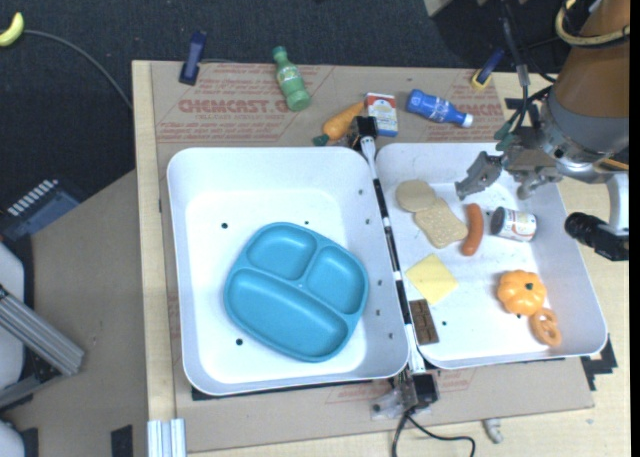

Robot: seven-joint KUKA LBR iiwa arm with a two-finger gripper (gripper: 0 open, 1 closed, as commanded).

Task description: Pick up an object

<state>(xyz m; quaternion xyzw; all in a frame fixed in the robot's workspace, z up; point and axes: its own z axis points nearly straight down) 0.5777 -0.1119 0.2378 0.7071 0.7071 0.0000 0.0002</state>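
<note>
Camera view: the gripper [508, 173] hovers above the right bin [590, 297], fingers spread wide and empty, poised over the small can [517, 225].

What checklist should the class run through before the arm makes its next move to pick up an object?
1. Claw carrying nothing: ok, nothing shows between its fingers.
2. Claw open: ok, its fingers are spread.
3. Claw over the right bin: ok, near its top edge.
4. Target within the bin: ok, the sausage and small can lie just below the claw.
5. Sausage free to grasp: not ok, it touches the bread slices.
6. Claw height above the items: cannot tell.
</note>
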